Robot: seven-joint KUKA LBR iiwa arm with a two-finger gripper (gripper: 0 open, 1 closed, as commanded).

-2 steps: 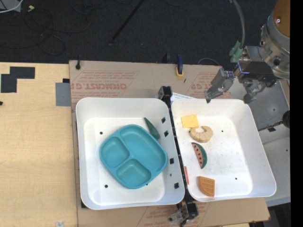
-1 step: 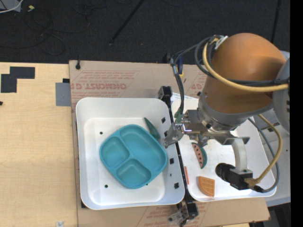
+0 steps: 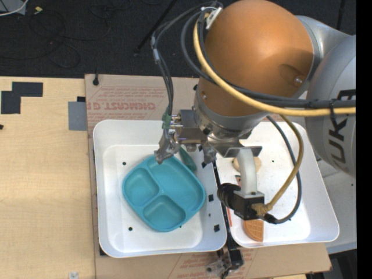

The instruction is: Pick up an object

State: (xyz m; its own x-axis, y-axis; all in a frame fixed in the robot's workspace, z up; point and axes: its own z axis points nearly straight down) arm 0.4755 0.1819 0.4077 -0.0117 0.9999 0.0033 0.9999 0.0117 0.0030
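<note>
A teal divided plate with three compartments lies in the left bin, tilted toward the bin's front. My gripper reaches down at the plate's far rim, touching or just above it. A dark green piece shows right beside the gripper at the plate's far right edge. The large orange wrist band and grey arm hang over the gap between the bins and hide part of both.
In the right bin an orange cone-shaped piece lies near the front edge, and a cream object sits partly under the arm. Cables loop from the arm over the right bin. The bench's wooden top spreads to the left.
</note>
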